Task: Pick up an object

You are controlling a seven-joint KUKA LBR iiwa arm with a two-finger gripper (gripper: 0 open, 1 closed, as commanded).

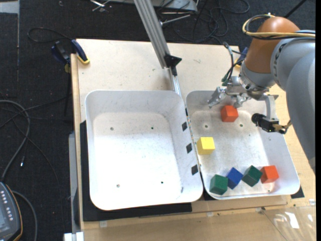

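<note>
We can read no text, label, brand, number or sign on anything here. At about seven o'clock a dark device (9,215) shows a column of small buttons, but any markings on them are too small for us to make out.

1. At the bench's (120,59) far left corner you see a blue and yellow clamp (70,51).
2. A slanted aluminium rail (153,26) runs from the top down to the gap between the bins.
3. Black cables (30,114) trail over the dark floor on your left.
4. A handheld controller (9,215) sits at bottom left.
</note>
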